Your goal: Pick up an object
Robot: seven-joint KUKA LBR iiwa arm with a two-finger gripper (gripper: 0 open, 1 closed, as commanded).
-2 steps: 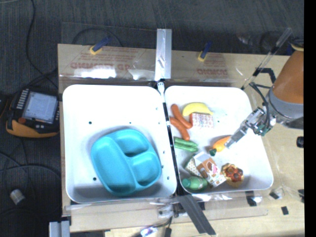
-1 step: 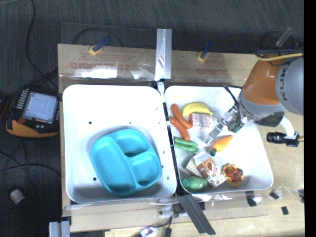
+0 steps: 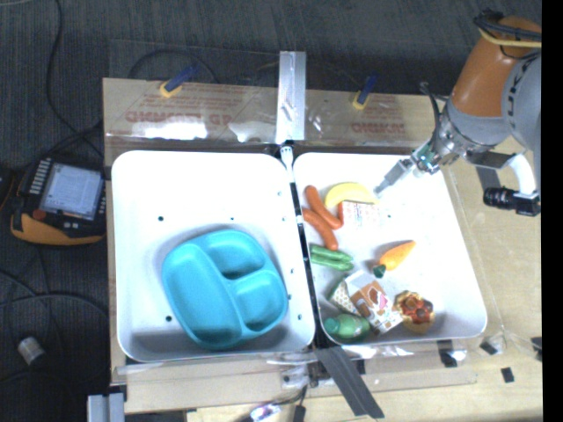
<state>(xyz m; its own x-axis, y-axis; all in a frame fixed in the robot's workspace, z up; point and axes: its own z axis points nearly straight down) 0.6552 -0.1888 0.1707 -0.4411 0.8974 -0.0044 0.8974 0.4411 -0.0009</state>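
Note:
The right bin (image 3: 457, 262) holds several toy foods. A yellow piece (image 3: 345, 192) lies beside a small white-and-pink box (image 3: 359, 214), with two orange-red sausages (image 3: 318, 209) to their left. A green pod (image 3: 331, 257) and an orange carrot (image 3: 396, 253) sit mid-bin. Near the front lie a printed snack packet (image 3: 365, 299), a dark green item (image 3: 346, 326) and a red-brown piece (image 3: 415, 309). My gripper (image 3: 385, 184) reaches in from the upper right. Its tip hangs just right of the yellow piece and above the box, with nothing seen in it.
The left bin (image 3: 141, 192) contains a teal divided plate (image 3: 224, 287) towards its front. A metal divider (image 3: 295, 218) separates the bins. The arm's orange band (image 3: 484, 77) and wrist stand over the right bin's far right corner. A handheld device (image 3: 62, 196) lies on the floor at left.

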